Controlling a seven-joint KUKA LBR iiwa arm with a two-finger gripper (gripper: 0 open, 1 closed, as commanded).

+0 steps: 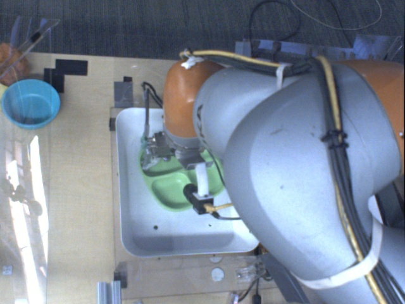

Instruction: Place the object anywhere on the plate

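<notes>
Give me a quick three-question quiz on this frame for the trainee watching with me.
1. True or false: the green plate lies inside the white bin.
2. What sits at the far left of the bench, outside the bin?
A. a blue bowl
B. a red mug
C. a yellow box
3. Fill in: the arm's wrist hangs directly over the ____.

Key
1. True.
2. A, the blue bowl.
3. Plate; the wrist covers the plate's upper part, and the view does not settle whether the gripper holds any object.
</notes>
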